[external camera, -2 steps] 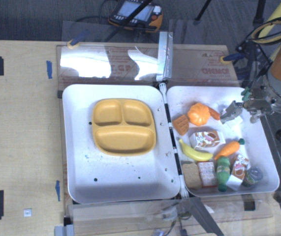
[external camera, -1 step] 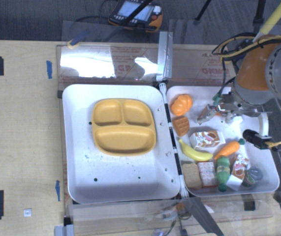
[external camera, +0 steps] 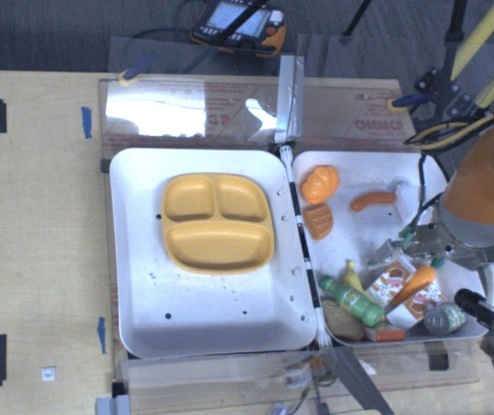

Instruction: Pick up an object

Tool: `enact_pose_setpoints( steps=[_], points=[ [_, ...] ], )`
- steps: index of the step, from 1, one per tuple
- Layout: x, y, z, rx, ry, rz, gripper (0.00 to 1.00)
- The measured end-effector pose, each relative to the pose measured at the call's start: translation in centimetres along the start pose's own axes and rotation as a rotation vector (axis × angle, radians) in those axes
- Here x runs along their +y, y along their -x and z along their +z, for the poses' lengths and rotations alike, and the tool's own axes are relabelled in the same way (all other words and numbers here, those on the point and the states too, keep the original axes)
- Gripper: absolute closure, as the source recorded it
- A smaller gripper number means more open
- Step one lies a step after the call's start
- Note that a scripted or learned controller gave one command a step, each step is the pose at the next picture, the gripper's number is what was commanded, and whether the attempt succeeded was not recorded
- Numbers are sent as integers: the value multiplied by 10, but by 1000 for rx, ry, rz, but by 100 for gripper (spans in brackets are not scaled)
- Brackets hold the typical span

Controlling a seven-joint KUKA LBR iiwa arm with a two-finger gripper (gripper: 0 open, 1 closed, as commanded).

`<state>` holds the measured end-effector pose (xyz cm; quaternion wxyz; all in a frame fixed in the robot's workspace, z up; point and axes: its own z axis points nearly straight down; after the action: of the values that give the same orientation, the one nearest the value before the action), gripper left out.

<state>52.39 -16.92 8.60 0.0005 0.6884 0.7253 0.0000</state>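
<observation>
Camera view, looking down at a slant on the desk (external camera: 30, 232). Reaching in from the right edge: grey arm with its orange band (external camera: 487, 184) above the wrist, bent down over the right bin (external camera: 363, 164). End effector (external camera: 413, 242) low over that bin's right half, metal parts and cables crowding around it; whether spread or pressed together cannot be told, and nothing seen pinched.

Taking the right bin as landmark. Inside it, at the upper left corner: an orange rounded toy fruit (external camera: 320, 183), and just below that a ridged orange-brown piece (external camera: 319, 221). Toward the upper middle: a small orange-red sausage (external camera: 373, 200), lying on its side, apart from the rest. Along the lower wall, a heap of touching things: a green bottle (external camera: 350, 301) lying tilted, a yellow piece (external camera: 352, 276) just above it, a white printed packet (external camera: 392, 288), an orange carrot (external camera: 416, 285) lying across the packet just below the end effector, a brown flat round thing (external camera: 343, 320) at the lower left, and a grey round thing (external camera: 444, 320) at the lower right.

Left of the right bin, touching along a shared edge: the left bin (external camera: 134, 258), bearing a yellow divided plate (external camera: 218, 223) with three compartments. Beyond the right bin's far wall: a clear panel (external camera: 186, 111), and farther back a black-and-orange handheld device (external camera: 238, 24) on the floor.
</observation>
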Motion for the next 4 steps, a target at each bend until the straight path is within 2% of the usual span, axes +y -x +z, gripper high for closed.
enact_pose_setpoints(
  steps=[1, 2, 3, 4],
  points=[
    [-42, -33, -1, 0, 4, 164, 0],
    [-40, -32, -12, -3, 10, 166, 100],
    [-19, -132, -97, 1, -6, 226, 100],
    [-19, -132, -97, 1, -6, 226, 0]
  ],
)
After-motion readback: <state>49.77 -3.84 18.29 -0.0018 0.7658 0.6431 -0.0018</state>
